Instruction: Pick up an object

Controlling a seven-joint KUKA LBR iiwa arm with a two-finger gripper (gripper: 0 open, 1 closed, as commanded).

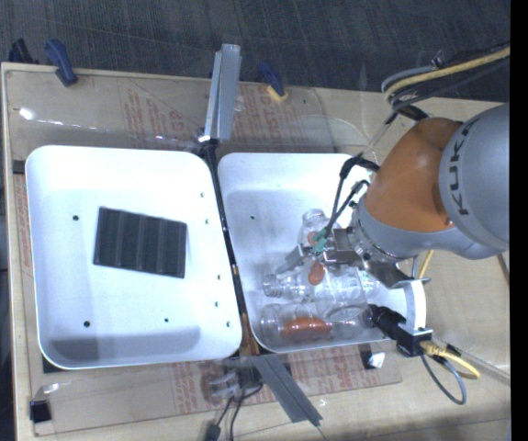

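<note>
Clear plastic bottles (pixel 323 292) crowd the right bin (pixel 245 191); we cannot tell our claw's (pixel 323 251) state, so we should grip one bottle squarely.

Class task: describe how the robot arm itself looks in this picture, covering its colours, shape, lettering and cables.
The arm is rounded and bulky, grey with a broad orange band above the wrist. Dark letters reading "KUK" run along the grey shell. Thin black cables loop down towards the metal gripper.
</note>
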